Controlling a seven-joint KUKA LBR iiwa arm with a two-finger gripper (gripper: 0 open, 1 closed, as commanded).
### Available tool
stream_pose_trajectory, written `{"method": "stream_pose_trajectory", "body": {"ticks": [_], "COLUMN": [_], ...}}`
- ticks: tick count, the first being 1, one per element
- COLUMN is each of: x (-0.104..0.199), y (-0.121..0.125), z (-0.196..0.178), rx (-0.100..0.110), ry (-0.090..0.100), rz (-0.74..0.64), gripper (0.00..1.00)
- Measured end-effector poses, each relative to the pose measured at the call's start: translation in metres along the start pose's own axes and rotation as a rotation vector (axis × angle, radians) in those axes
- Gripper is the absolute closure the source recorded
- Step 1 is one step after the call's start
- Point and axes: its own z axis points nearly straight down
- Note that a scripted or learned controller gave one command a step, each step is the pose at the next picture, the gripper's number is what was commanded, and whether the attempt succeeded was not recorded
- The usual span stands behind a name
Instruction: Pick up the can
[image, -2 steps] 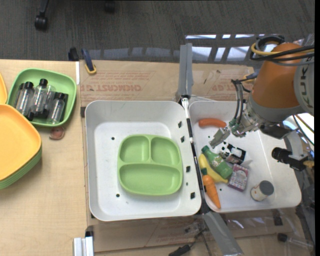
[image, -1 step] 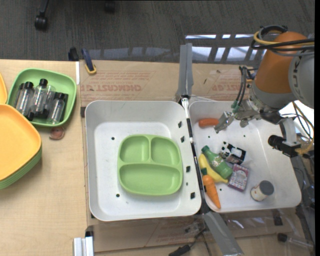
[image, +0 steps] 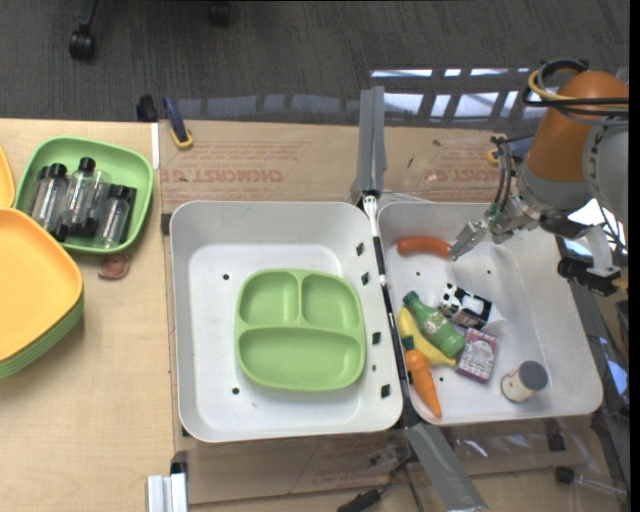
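Note:
The can (image: 524, 380) is small, beige with a grey end, and lies on its side in the front right corner of the right bin (image: 560, 300). My gripper (image: 468, 240) hangs over the back part of that bin, close to an orange-red sausage-shaped item (image: 424, 245). It is well behind and to the left of the can, and nothing shows in its grasp. The grey arm with its orange band (image: 575, 110) comes in from the upper right.
Left of the can lie a pink packet (image: 478, 355), a green bottle (image: 434, 320), a banana (image: 425, 342), a carrot (image: 423, 382) and a black-and-white object (image: 467, 302). The left bin (image: 200, 300) holds a green divided plate (image: 300, 330). A green tray of bottles (image: 85, 195) sits far left.

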Motion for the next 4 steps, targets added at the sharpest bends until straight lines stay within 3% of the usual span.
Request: {"method": "stream_pose_trajectory", "body": {"ticks": [1,2,3,4], "x": [0.000,0.041,0.052,0.078], "y": [0.001,0.012,0.000,0.028], "z": [-0.010,0.012,-0.075,-0.118], "rx": [-0.002,0.000,0.003,0.002], "ry": [-0.003,0.002,0.000,0.001], "rz": [-0.002,0.068,0.510,0.502], "gripper": [1.00,1.00,1.00,1.00]}}
